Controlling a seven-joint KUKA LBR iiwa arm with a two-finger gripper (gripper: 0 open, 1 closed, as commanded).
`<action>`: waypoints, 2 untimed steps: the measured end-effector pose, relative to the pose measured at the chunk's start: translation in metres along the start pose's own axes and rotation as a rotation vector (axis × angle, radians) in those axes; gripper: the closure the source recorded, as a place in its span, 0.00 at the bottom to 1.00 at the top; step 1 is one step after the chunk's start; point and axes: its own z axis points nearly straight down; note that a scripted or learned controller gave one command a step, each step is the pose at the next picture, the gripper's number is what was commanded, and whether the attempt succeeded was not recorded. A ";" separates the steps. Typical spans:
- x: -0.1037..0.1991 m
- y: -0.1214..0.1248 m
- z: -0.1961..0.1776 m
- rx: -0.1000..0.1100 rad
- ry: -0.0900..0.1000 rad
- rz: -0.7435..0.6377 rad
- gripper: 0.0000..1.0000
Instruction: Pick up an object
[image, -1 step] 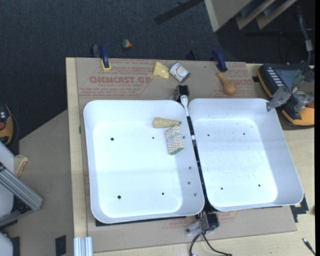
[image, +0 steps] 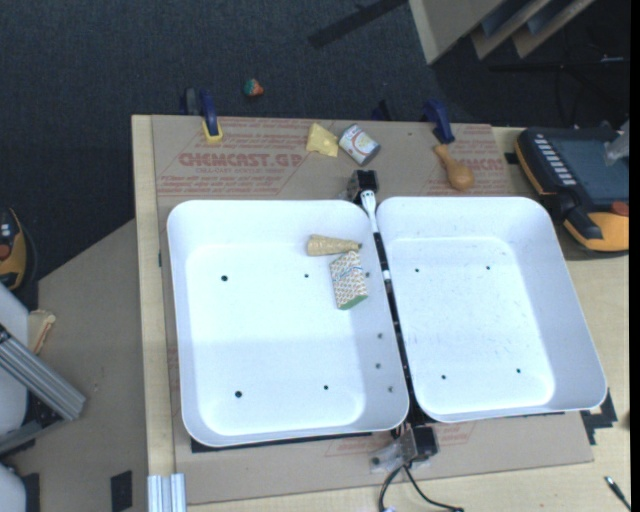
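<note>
left bin (image: 200, 300): we see a cone (image: 331, 245) and patterned packet (image: 348, 279) touching, upper right, reachable.
hand: we can't tell its state.

A yellow wedge (image: 322, 141), a small carton (image: 359, 144) and a wooden-handled tool (image: 453, 167) are lying along the bench's far edge.

Arm clear of the bench (image: 250, 160), pose cannot be told
</note>
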 end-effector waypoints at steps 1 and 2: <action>-0.012 0.006 -0.097 0.006 0.001 0.000 0.00; 0.089 -0.032 -0.092 0.021 0.012 -0.009 0.00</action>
